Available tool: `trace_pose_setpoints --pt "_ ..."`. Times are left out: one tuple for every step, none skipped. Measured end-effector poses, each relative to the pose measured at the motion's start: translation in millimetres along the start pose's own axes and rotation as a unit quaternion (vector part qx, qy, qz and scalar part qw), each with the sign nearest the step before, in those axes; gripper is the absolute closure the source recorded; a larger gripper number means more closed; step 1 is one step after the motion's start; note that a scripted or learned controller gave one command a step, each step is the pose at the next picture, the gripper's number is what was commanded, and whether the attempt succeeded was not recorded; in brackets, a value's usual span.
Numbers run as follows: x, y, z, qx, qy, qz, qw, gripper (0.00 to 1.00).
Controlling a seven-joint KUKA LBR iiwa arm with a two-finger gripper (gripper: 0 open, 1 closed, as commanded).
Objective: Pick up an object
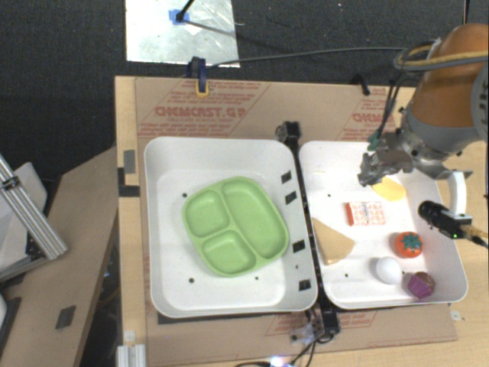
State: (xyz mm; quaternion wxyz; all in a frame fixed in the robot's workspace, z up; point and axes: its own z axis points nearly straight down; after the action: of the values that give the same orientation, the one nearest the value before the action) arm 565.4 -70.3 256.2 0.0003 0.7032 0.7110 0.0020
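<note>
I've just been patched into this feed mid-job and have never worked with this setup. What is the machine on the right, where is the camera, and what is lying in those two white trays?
The camera is fixed above the bench and looks down at a slant. The big grey and orange shape at the right is a robot arm; the dark part at its end is its two-finger gripper, hanging over the right bin beside a yellow piece. I see nothing between its fingers.

The left bin holds a green divided plate with three compartments. The right bin holds small toy items: the yellow piece, a red and white box, a tan wedge, a white egg, an orange-red fruit with a green top and a purple piece. Both bins sit on a brown board.
</note>
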Motion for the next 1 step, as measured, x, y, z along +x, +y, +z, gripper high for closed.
trace_pose_setpoints --pt "55.5 11.0 -1.9 0.0 0.0 0.001 1.0 1.0"
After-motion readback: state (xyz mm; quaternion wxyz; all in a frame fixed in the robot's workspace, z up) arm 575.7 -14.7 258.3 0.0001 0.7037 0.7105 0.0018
